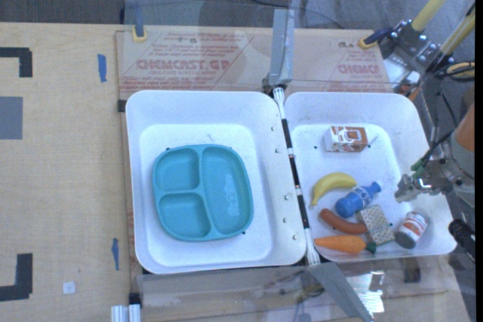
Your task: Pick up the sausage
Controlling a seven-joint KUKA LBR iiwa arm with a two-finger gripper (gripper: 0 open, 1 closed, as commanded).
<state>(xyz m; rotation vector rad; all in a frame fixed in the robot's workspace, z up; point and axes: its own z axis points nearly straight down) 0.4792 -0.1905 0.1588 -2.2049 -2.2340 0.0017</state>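
None done: sausage (341, 222) lies in right bin (302, 113) — between banana (333, 184) and carrot (341, 243).
Gripper (417, 185): at right rim, apart from it — finger state unclear.
Left: approach, grasp, lift.

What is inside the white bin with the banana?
The right bin holds a banana, sausage, carrot, blue bottle, carton, can and patterned packet.

arm: enters from the right edge, grey links blurred and partly cut off by the frame
wrist: up and to the right of the pincer, dark cabling beside it
pincer (413, 188): low at the arm's left end, metal tip pointing left and slightly down
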